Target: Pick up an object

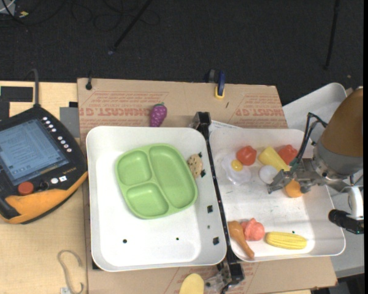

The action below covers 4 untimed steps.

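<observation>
Camera view: the likely target is a small orange ball-like toy (293, 189) near the right wall of the right bin (276, 210), touching or just under the tip of the gripper (284, 185). The gripper is down low among the toys at a slant, reaching in from the right. Whether the claw is wide, narrow or gripping the orange piece I cannot tell; dark linkage hides the gap, so no grasp is claimed. Just beside it to the left are a pale round piece (267, 174), a yellow cone-shaped toy (273, 158) and two red pieces (246, 155) (287, 152), crowded together, which probably explains the slanted approach from the open side. Along the near edge of the same bin lie a corn cob (286, 241), a pink lump (254, 229) and a carrot (240, 238), well apart from the gripper. The left bin (104, 237) holds a green divided plate (156, 180) with a speckled cookie (195, 164) at its right rim. Outside the bins: a purple grape cluster (157, 114) on the cardboard behind, a teach pendant (30, 161) at far left.
</observation>
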Tool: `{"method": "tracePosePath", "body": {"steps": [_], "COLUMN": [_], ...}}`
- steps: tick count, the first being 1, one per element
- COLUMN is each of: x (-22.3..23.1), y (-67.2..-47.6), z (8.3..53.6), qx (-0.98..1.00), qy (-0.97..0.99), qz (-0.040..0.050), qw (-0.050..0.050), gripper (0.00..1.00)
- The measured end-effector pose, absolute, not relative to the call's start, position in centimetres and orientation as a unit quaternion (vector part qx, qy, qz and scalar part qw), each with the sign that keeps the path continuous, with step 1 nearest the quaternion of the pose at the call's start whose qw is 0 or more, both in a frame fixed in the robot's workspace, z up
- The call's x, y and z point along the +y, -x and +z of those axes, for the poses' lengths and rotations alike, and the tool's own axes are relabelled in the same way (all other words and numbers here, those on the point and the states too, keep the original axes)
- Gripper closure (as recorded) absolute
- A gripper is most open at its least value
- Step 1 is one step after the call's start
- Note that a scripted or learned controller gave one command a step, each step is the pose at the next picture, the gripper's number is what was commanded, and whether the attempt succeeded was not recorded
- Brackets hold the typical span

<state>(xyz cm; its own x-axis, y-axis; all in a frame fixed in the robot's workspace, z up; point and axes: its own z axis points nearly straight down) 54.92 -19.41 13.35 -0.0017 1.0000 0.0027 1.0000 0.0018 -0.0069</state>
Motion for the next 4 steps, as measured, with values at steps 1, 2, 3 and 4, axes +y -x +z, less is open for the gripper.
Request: {"method": "tracePosePath", "body": {"steps": [1, 2, 3, 4], "x": [-19.8, -19.9, -19.4, -19.6], "y": [-55.4, -55.2, -54.4, -54.5], "z": [12.5, 13.1, 18.1, 23.1], "qx": [-0.706, -0.705, -0.707, -0.707], "qy": [0.708, 0.709, 0.707, 0.707], "qz": [-0.0035, -0.0024, -0.0004, -0.0009], "qw": [-0.008, -0.005, 0.000, -0.001], "gripper": [0.00, 1.00, 1.00, 1.00]}}
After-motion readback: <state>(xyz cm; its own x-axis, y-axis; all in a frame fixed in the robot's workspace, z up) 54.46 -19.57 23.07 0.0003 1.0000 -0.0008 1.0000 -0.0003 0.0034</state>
